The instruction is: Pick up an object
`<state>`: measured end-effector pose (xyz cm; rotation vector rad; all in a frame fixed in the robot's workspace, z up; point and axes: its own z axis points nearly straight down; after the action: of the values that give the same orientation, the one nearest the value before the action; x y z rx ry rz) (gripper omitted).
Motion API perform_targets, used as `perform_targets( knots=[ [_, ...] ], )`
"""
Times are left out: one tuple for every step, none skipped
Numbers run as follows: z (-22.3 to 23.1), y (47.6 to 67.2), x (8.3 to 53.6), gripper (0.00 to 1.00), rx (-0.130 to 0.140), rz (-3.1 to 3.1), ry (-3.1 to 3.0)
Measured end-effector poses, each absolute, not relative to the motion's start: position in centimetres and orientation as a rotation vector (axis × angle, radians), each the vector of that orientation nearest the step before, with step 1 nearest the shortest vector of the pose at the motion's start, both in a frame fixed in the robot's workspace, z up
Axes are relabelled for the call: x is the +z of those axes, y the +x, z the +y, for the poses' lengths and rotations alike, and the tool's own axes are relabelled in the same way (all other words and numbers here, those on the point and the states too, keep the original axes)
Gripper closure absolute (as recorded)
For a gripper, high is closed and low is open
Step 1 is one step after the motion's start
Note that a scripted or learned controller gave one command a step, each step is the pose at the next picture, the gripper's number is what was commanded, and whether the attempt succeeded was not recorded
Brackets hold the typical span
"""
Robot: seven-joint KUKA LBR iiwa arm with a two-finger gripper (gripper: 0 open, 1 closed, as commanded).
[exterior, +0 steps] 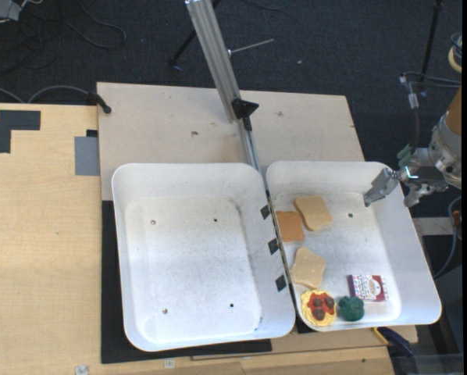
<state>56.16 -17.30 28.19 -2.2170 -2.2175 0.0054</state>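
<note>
Hanging over the far edge of the right bin (421,248), with the fingers (390,199) spread apart and nothing between them. Nearest to the fingers: a pale bread slice (314,212), lying flat, off to the side toward the wall between the two bins and a little nearer the camera. Just past it from the fingers, a browner slice (290,226), touching it. Probably best to go sideways to the pale slice, then down. Flat and thin, so maybe hard to pinch.
</note>
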Motion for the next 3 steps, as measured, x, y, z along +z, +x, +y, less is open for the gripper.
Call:
perform_targets(
  knots=[
    [-17.3,56.2,28.4,0.00,0.002,-2.219,-2.220],
    [-18.1,55.7,23.4,0.00,0.007,-2.215,-2.218],
    [-18.0,55.4,19.0,0.00,0.006,-2.215,-2.217]
  ],
)
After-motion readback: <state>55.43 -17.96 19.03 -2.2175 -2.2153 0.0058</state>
